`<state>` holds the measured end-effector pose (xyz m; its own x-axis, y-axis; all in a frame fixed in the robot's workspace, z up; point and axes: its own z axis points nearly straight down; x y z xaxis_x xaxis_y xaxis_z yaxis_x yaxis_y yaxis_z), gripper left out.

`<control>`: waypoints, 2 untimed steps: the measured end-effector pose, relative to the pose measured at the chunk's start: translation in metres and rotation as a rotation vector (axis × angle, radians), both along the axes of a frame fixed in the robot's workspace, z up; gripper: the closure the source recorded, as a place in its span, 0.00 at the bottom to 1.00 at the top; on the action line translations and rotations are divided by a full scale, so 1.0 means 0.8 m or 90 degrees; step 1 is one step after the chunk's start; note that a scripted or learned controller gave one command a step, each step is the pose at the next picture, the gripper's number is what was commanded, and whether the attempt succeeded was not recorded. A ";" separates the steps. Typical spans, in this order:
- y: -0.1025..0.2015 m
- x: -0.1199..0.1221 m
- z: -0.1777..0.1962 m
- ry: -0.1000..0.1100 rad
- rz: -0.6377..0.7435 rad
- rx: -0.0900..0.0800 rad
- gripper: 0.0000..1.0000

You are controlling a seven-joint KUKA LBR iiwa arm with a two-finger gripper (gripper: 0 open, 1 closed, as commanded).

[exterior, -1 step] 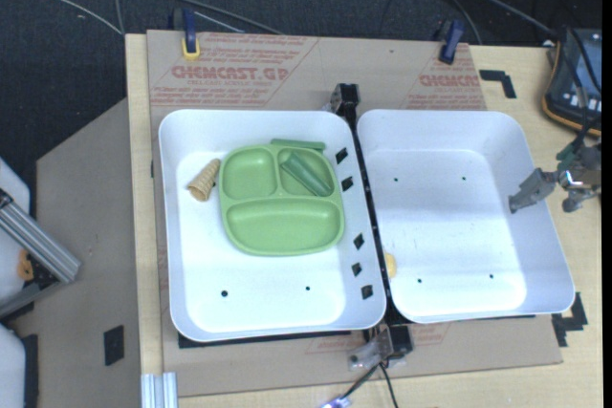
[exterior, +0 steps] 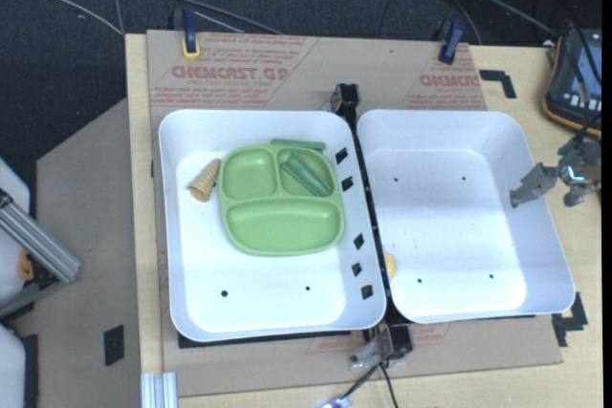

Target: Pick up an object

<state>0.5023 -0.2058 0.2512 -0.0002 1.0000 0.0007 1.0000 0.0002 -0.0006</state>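
Camera view, overhead at a slant: two shallow white bins sit side by side on a cardboard-covered bench (exterior: 277,62). Red printing on the cardboard reads "CHEMCAST GP" behind the left bin, and the same marking appears, partly cut off, behind the right bin; the smaller lines of print beneath are too fine to read. Two blue clamps (exterior: 189,32) hold the rear edge of the cardboard.

Left bin (exterior: 258,301) contents:
- A green divided plate (exterior: 282,215) with three compartments lies in the rear half of the bin.
- A green elongated object (exterior: 308,172) lies tilted in the plate's rear right compartment. A darker green strip (exterior: 298,145) lies at the plate's rear rim.
- A tan ice-cream cone (exterior: 203,181) lies on the bin floor just beside the plate's left edge, touching or nearly touching it.

Right bin (exterior: 449,234): the white floor shows only small dark marks. A small yellow item (exterior: 389,267) is partly visible at the divider between the bins.

The gripper (exterior: 550,182) is at the right bin's right rim, well apart from the items in the left bin. Whether its jaws are open or closed cannot be determined; nothing is visibly held.
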 end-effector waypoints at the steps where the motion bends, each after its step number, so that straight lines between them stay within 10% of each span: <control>1: 0.005 -0.009 -0.057 0.003 0.000 0.002 0.00; 2: -0.001 -0.020 -0.129 0.004 -0.001 0.002 0.00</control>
<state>0.4861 -0.2064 0.1478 0.0009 1.0000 0.0039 1.0000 -0.0009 -0.0073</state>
